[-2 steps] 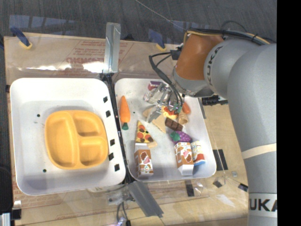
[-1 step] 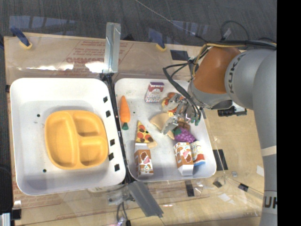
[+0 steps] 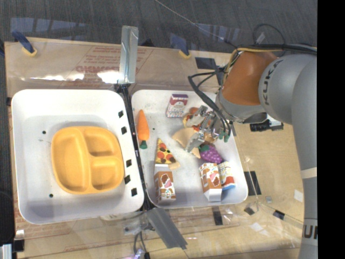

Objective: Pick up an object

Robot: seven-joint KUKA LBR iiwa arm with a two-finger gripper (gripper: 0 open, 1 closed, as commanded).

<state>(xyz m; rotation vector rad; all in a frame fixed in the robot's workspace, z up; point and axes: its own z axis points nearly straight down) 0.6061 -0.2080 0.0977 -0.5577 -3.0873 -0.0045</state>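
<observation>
Metal fingers [image 3: 204, 129] sit low among toy food in the right bin [image 3: 237, 190], their spread impossible to tell.

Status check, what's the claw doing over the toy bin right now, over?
Claw low in right bin, amid toy food. Nearest: purple grapes, tan wedge. Grip unconfirmed. Carton and pizza slice crowd close.

A yellow plastic divided plate [image 3: 86, 158] lies in the shallow white left bin [image 3: 21, 144]. The shallow white right bin [image 3: 240, 190] holds an orange toy carrot [image 3: 142, 127] at its left edge, a toy pizza slice [image 3: 164, 153] right of it, purple toy grapes [image 3: 211, 154] further right, and small printed cartons [image 3: 164, 186] along the lower side
</observation>
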